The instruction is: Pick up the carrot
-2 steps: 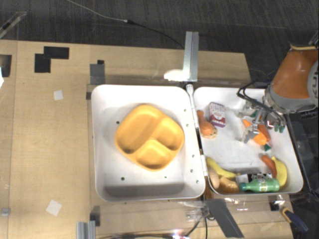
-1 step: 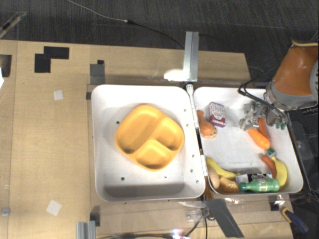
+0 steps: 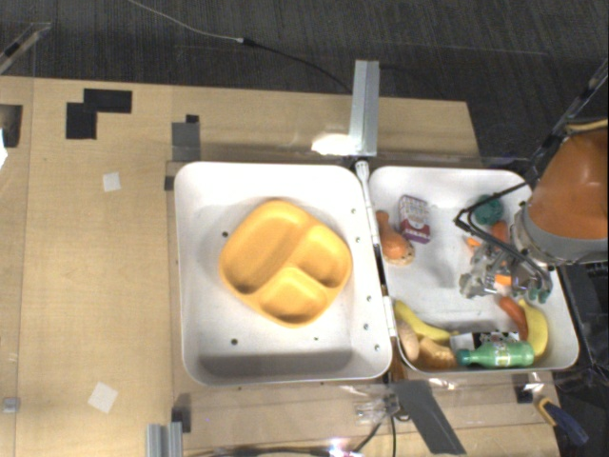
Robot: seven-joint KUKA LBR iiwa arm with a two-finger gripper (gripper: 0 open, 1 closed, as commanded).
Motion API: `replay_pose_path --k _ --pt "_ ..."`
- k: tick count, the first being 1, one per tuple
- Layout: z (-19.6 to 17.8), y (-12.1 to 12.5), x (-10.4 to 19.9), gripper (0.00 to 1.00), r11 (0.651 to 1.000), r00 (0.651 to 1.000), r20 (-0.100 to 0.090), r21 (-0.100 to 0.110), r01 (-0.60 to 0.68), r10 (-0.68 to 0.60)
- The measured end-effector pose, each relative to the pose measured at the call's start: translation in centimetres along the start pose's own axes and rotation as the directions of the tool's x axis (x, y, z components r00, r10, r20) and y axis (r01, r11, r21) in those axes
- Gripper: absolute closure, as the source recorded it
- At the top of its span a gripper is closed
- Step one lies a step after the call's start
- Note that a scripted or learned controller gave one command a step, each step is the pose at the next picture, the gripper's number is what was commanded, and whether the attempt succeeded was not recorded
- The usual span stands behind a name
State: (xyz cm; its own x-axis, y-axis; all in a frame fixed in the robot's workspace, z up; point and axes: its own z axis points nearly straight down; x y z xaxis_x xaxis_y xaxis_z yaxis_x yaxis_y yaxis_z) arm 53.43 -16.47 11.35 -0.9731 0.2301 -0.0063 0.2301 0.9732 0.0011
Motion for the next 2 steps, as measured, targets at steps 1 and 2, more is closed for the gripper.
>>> replay_pose_path --k 1,2 --pt "-3.2 3.3 -3.2 1.00 0.996 0.996 0.004 0.000 0.089 -0.089" --pt "-4.4 3.4 -3.5 1.00 0.996 0.996 0.013 0.001 0.094 -0.094"
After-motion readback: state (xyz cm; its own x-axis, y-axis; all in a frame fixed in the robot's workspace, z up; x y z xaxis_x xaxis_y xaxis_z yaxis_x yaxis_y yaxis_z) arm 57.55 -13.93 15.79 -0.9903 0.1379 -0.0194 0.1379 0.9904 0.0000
